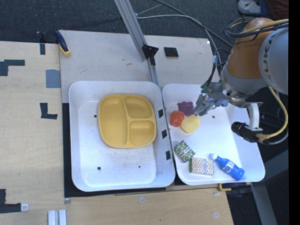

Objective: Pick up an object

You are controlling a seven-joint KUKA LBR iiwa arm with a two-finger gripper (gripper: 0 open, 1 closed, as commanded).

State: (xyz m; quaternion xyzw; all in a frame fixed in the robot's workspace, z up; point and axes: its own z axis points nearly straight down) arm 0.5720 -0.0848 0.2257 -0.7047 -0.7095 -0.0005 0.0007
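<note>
Writing: partial dark lettering on the grey arm [276, 60] housing at the right edge, not legible as a word. Printed pattern on the two small packets, too small to read.

Left bin [84, 125]: one yellow divided tray [126, 120] with three compartments, lying flat near the bin's middle.

Right bin [234, 139]: purple object [186, 107] at the upper left, partly under the end effector; orange-red round object [176, 118] just beside it, near the bin's left wall; pale yellow rounded object [190, 124] touching or nearly touching the orange-red one; green packet [183, 151] lower down; white-and-pink patterned packet [202, 166] just beside the green one; blue bottle [228, 167] with a white cap, lying on its side near the bin's front right corner.

Arm: enters from the right, orange band above the wrist, bent down over the right bin's upper left.

End effector [202, 108]: low over the bin, between the purple and pale yellow objects; cannot tell how far open, nor whether anything is held.

Both bins sit side by side on the surface [28, 125].
</note>
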